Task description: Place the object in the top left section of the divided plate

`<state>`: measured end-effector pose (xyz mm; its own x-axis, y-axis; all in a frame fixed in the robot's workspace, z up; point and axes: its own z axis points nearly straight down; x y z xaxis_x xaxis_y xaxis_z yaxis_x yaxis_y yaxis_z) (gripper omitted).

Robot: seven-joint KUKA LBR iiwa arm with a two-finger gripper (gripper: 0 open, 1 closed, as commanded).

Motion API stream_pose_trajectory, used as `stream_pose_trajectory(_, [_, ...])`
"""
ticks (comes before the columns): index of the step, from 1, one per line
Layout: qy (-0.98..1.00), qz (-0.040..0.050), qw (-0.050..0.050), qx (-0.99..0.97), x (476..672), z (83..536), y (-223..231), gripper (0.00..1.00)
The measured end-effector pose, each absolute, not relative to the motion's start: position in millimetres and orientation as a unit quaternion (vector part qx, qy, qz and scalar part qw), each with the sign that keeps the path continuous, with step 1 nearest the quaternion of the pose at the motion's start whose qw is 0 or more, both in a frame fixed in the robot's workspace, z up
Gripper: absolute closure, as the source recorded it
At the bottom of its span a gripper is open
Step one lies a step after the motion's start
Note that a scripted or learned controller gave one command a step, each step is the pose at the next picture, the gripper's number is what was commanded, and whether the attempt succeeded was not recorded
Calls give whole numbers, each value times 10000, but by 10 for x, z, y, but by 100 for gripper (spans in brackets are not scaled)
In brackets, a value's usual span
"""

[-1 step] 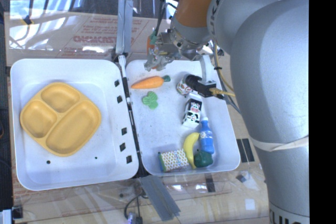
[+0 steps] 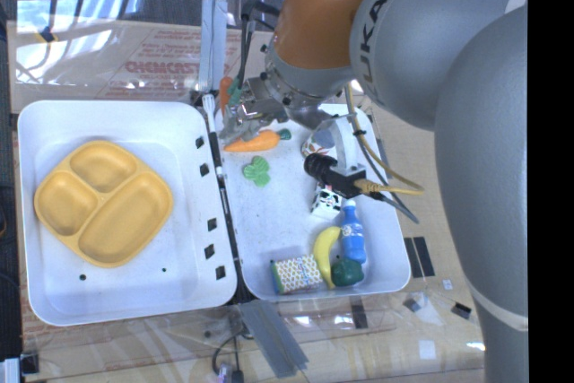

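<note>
We are seeing the carrot [image 2: 254, 141] lying just below the gripper [image 2: 242, 108] in the right bin [image 2: 269, 220]; the divided plate [image 2: 102, 202] is sitting well left, in the left bin [image 2: 54, 121].

The arm [image 2: 430, 58] hides the right bin's [image 2: 269, 211] far corner, and the claw's [image 2: 240, 110] fingertips blur into clutter.

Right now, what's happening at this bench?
A grey KUKA arm is reaching into the right bin, its gripper low at the far left corner, just above a toy carrot. Whether it holds anything can't be seen. The yellow divided plate sits in the left bin with nothing in its sections.
</note>
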<state>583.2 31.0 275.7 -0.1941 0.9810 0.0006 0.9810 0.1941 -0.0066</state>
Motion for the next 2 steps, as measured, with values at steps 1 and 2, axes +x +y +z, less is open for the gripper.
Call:
stream_pose_trajectory(1, [-8505, 19, 13, -5259, 5717, 2888, 1022, 100])
stream_pose_trajectory(2, [-8700, 29, 22, -4930, 5476, 2807, 1925, 100])
